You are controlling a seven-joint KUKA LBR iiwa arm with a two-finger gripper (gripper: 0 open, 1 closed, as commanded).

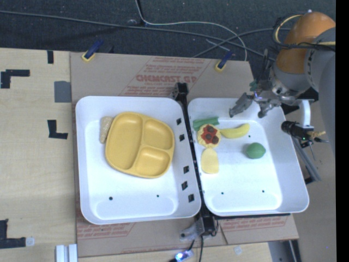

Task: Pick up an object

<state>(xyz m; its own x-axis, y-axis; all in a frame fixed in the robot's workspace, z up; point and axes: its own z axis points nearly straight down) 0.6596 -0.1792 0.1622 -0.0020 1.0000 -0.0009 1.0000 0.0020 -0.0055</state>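
In the left bin (87,162) a yellow divided plate (139,144) is seen, with a pale tan piece (105,129) tucked against its left edge. In the right bin (272,192) the loose things are gathered toward the left wall: a green strip (204,122) at the far side, a small red and yellow toy (209,136) just near of it, a pale yellow piece (210,161) nearer again, a banana (235,130) just right of the toy, and a green ball (254,150) further right, apart from the rest.

The hand (250,107) is held over the far side of the right bin, its two fingers spread apart and pointing down, with nothing between them. No object has been lifted, so the pick is judged not yet begun: the approach, the closing and the lift are all left to do.

The banana is the closest candidate, lying just near and slightly left of the hand; the green ball lies near of it as well, a little further off.
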